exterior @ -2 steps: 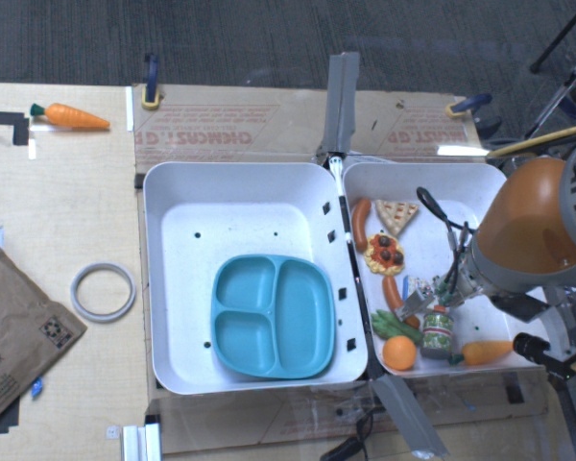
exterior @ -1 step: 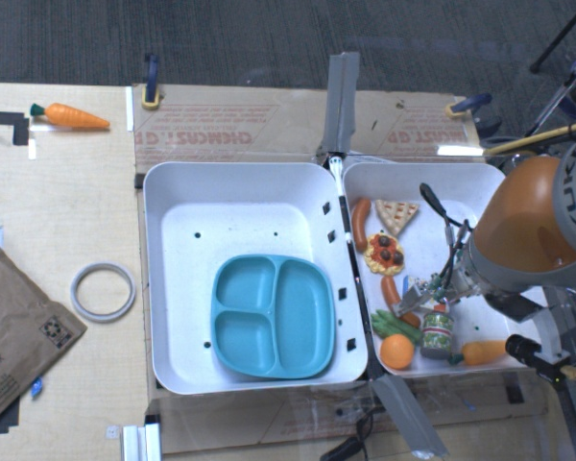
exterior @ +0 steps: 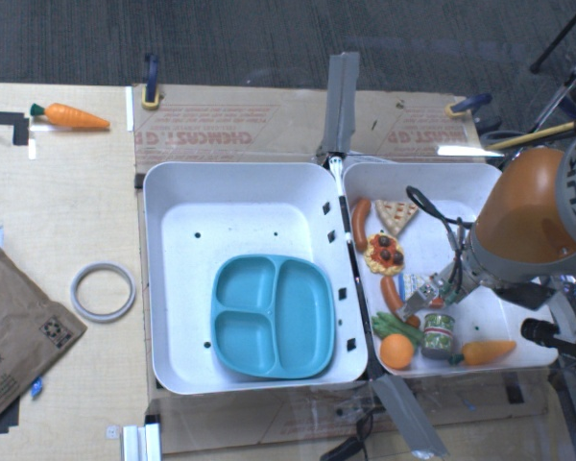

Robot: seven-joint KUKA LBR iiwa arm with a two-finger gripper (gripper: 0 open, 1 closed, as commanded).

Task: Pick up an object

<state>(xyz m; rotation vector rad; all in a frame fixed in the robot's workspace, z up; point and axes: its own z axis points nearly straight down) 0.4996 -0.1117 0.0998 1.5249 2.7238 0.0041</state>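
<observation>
Reaching into the right bin (exterior: 518,176) from the surface's right edge. Pincer (exterior: 430,294) low amid toy food, just above a small green can (exterior: 438,334) near the bin's front edge, beside an orange ball (exterior: 397,351) and carrot (exterior: 487,351). Cannot tell whether released or clenched. Apparently nothing lifted yet; grasp and raise still ahead.

The arm (exterior: 547,209) is grey with a broad, rounded orange band above the wrist. A black cable (exterior: 440,214) loops beside it. The gripper (exterior: 430,299) looks metallic grey.
</observation>
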